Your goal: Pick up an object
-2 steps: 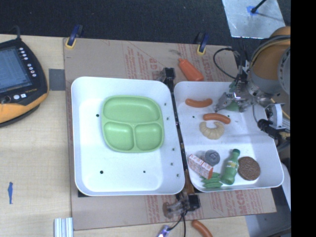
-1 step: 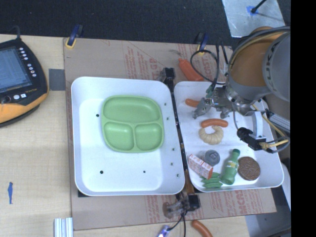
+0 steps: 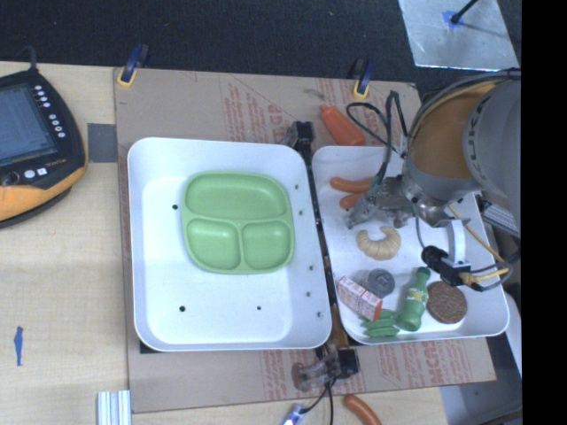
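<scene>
The right bin (image 3: 483, 326) holds several small things. An orange sausage (image 3: 348, 183) lies at its top left, with a cream croissant (image 3: 379, 243) below it. Along the front are a grey disc (image 3: 381, 282), a red and white carton (image 3: 359, 297), a green bottle (image 3: 412, 300), a brown cookie (image 3: 446, 303) and green beans (image 3: 381, 328). My gripper (image 3: 378, 207) hangs low over the bin's upper middle, just right of the sausage and directly above the croissant. Nothing is visibly held in it.
The left bin (image 3: 151, 264) carries a green divided plate (image 3: 239, 220). An orange carrot (image 3: 340, 127) lies outside the bins, behind the right one. A teach pendant (image 3: 35, 149) rests at the far left. Cables (image 3: 461, 268) loop over the right bin's right side.
</scene>
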Controlling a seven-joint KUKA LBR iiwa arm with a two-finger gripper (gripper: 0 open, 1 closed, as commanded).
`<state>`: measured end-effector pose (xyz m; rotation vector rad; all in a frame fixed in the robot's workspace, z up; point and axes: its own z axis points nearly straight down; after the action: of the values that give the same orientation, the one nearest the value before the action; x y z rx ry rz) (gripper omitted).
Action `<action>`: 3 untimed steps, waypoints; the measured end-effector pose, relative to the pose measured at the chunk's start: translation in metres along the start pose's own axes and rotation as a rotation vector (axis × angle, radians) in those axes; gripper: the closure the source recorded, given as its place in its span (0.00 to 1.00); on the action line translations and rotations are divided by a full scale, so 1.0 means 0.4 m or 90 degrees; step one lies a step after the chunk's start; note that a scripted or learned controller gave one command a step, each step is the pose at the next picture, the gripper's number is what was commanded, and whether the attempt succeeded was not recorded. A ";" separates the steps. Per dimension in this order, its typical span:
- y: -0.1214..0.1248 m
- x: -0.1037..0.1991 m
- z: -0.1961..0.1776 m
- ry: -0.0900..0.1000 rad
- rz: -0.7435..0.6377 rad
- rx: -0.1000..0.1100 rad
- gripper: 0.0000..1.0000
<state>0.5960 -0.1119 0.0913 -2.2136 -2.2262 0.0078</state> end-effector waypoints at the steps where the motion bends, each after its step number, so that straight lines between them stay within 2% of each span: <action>1: 0.145 0.038 -0.005 0.002 0.002 -0.002 0.00; 2: 0.150 -0.069 -0.194 0.001 0.002 -0.003 0.00; 3: 0.096 -0.018 -0.367 0.001 0.001 -0.002 0.00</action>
<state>0.6354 -0.1186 0.2378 -2.2162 -2.2251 0.0016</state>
